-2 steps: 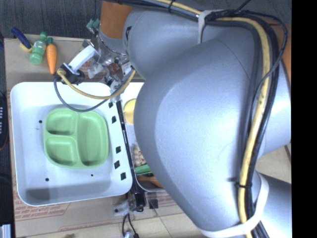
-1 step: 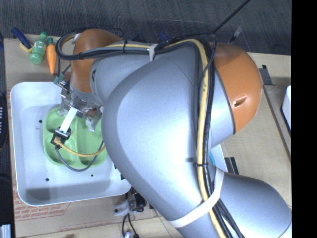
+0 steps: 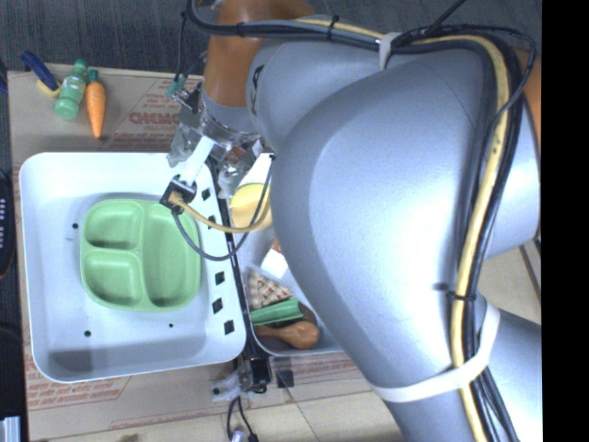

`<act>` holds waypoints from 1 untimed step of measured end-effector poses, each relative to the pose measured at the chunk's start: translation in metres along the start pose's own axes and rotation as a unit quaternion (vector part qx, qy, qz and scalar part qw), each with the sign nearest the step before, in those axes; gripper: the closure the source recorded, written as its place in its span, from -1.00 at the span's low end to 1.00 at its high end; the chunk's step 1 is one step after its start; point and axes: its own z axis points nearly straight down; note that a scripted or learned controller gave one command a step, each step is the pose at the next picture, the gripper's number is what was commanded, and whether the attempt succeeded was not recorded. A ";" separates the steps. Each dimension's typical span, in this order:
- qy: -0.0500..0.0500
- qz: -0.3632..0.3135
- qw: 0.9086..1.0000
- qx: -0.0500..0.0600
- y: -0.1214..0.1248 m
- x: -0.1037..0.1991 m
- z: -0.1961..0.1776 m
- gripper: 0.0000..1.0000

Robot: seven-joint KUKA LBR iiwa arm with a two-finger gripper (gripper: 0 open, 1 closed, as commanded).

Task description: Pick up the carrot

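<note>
The carrot [image 3: 95,105], orange with a green top, lies on the cardboard beyond the far edge of the left bin [image 3: 37,247], at the view's upper left. It is outside both bins. My gripper [image 3: 208,144] hangs below the orange band, over the far edge between the two bins. It is well to the right of the carrot and apart from it. Nothing shows held in the gripper.
A green bottle [image 3: 69,96] and a blue object [image 3: 39,70] lie just left of the carrot. A green divided plate [image 3: 138,251] sits in the left bin. The arm covers most of the right bin, where a yellow item [image 3: 247,203], a green piece [image 3: 276,313] and a brown piece [image 3: 294,335] show.
</note>
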 end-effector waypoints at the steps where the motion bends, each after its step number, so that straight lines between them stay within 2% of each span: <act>1: 0.000 -0.024 1.000 -0.001 -0.052 -0.010 0.090 -1.00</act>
